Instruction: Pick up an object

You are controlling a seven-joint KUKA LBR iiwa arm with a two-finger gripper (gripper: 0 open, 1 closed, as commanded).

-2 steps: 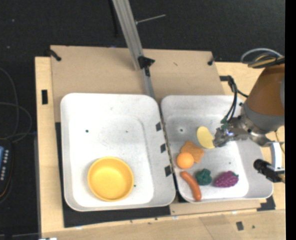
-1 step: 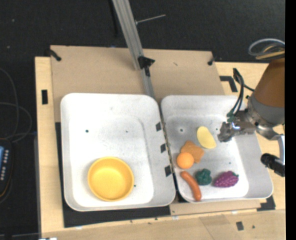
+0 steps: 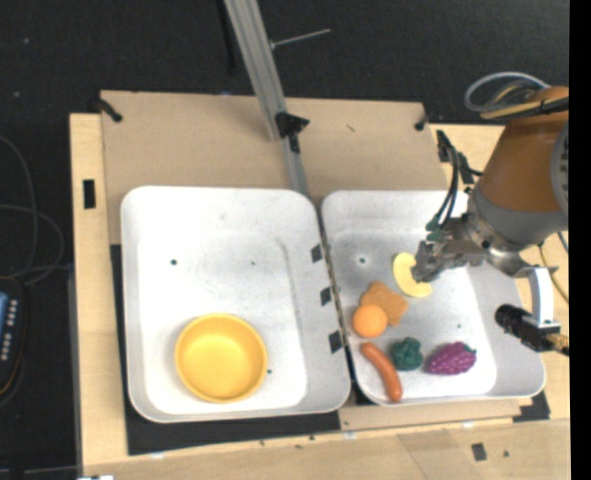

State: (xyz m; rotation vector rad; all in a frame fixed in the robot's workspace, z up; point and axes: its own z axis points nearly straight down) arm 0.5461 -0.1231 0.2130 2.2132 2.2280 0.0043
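The gripper [image 3: 430,265] hangs low over the right-hand bin [image 3: 355,223], reached in from the right on the grey arm [image 3: 520,193] with its orange band; whether it is spread or pressed together cannot be told from above, since the wrist hides that end. Directly beneath and just to its left lies a pale yellow banana slice [image 3: 409,276], its right edge tucked under the gripper's tip (touching or merely overlapped, the view does not settle). Below and left of the gripper sits a tan bread-like piece [image 3: 387,300], with an orange ball [image 3: 370,321] touching its lower-left side. Further below the gripper, near the bin's front wall, are a green broccoli piece [image 3: 407,353], a purple grape bunch [image 3: 450,358] to its right, and an orange-red sausage [image 3: 382,370] lying at a slant to its left. Well apart to the gripper's left, in the other bin [image 3: 215,228], a yellow bowl [image 3: 221,357] stands upright near the front corner. Nothing is seen lifted clear of the bin floor.
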